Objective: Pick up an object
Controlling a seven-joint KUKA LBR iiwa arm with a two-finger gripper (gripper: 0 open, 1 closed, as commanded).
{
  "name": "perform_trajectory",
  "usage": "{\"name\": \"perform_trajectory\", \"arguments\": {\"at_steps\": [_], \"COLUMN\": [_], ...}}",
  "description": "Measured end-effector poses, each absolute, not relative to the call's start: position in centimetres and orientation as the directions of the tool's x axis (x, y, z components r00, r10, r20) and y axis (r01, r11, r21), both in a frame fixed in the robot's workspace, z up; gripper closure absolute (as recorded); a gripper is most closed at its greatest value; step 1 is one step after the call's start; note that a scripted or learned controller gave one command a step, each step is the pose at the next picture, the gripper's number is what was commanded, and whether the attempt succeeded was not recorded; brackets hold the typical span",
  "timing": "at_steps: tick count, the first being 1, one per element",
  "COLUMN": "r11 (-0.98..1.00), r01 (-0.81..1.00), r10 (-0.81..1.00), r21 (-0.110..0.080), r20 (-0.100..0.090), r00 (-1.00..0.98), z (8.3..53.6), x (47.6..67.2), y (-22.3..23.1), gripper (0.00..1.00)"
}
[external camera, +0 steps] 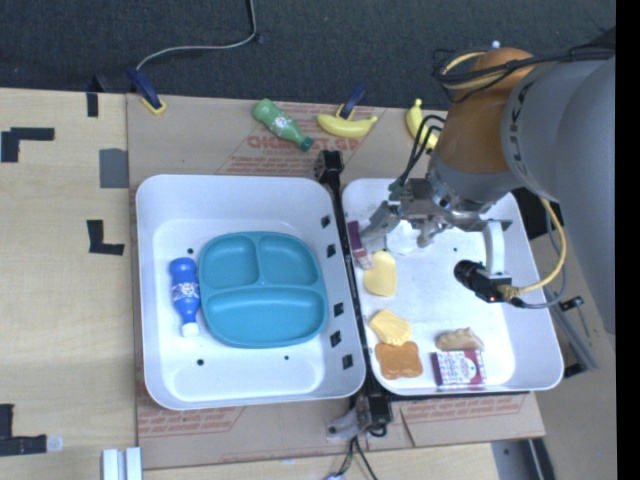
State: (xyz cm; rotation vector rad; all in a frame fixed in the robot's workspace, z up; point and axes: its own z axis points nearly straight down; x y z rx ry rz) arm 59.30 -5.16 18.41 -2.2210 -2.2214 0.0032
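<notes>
End effector (403, 230) positioned in right bin (535, 363) above yellow piece (380, 276); fingers observed apart, nothing held.

Teal divided plate (264, 289) and blue bottle (184, 293) in white left bin (160, 208); yellow pieces (380, 276), orange toast (399, 361), red-white packet (459, 369) in white right bin (530, 343); green bottle (282, 124), yellow banana (347, 124) at upper centre.

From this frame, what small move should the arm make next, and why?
Probably a short drop straight down. The gripper hangs open just above the pale yellow piece near the right bin's left wall, with nothing between its fingers, so lowering would bring them around it.
</notes>
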Motion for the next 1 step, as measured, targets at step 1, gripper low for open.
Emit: {"name": "perform_trajectory", "arguments": {"at_steps": [1], "r11": [0.002], "r01": [1.0], "r10": [1.0], "r21": [0.0], "r20": [-0.001], "r00": [-0.002], "z": [18.4], "x": [65.13], "y": [-5.39], "gripper": [0.0]}}
